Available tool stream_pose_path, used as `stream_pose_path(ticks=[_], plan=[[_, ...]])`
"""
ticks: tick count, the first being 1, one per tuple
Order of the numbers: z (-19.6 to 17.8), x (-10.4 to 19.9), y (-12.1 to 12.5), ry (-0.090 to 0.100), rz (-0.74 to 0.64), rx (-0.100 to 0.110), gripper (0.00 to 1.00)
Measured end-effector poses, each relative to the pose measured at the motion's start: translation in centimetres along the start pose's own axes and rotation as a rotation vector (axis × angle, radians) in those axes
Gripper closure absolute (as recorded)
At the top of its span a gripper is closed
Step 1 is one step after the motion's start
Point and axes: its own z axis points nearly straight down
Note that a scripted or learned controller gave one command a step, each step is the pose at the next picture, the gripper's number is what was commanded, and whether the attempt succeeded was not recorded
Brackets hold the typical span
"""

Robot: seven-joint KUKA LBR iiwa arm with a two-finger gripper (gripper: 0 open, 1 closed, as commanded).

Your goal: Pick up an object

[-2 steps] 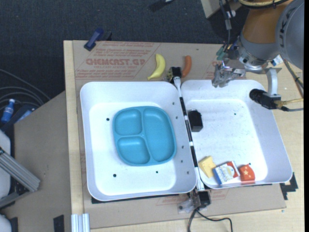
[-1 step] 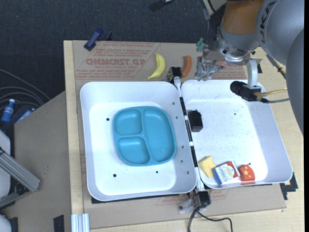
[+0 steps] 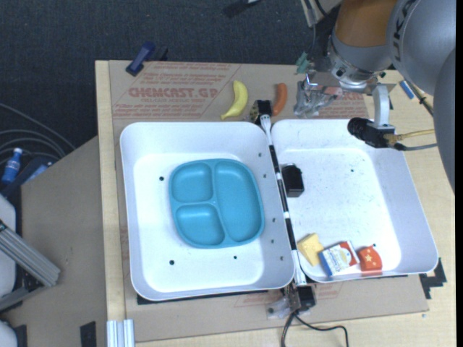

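Tool: the metal two-finger tool (image 3: 312, 98) hung below the orange-banded wrist, over the far rim of the right-hand shallow white bin (image 3: 405, 194); I could not tell how it was set, and saw nothing in it.
Arm: the grey arm (image 3: 427, 27) came in from the right and stood high, which to my eye suited a pause above the bins, not a reach into one.
Near the tool: a small orange carrot-shaped toy (image 3: 280, 97) and a yellow toy banana (image 3: 236, 100) lay on the brown board (image 3: 173, 92) beyond the bins, outside either one.
Task things, right bin: a pale yellow wedge like cheese (image 3: 311, 249), a small white and red carton with a blue edge (image 3: 338, 257) and a small red block (image 3: 370, 259) sat bunched at the near edge, well apart from the tool. I judged these the likely candidates.
Divider: a small black box (image 3: 292, 180) sat on the seam between the bins.
Left bin: the left shallow white bin (image 3: 145, 251) held a turquoise plastic tray with three compartments (image 3: 215, 202), lying flat in its middle.
Writing: red print on the board read roughly "CHEMCAST G.P."; the carton's print was too small to read.
Far edge: a small blue object (image 3: 139, 58) rested at the board's far left corner.
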Motion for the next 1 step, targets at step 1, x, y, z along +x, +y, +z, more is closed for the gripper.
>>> stream_pose_path(ticks=[1], plan=[[0.79, 6.23, -0.09, 0.001, 0.001, 0.004, 1.00]])
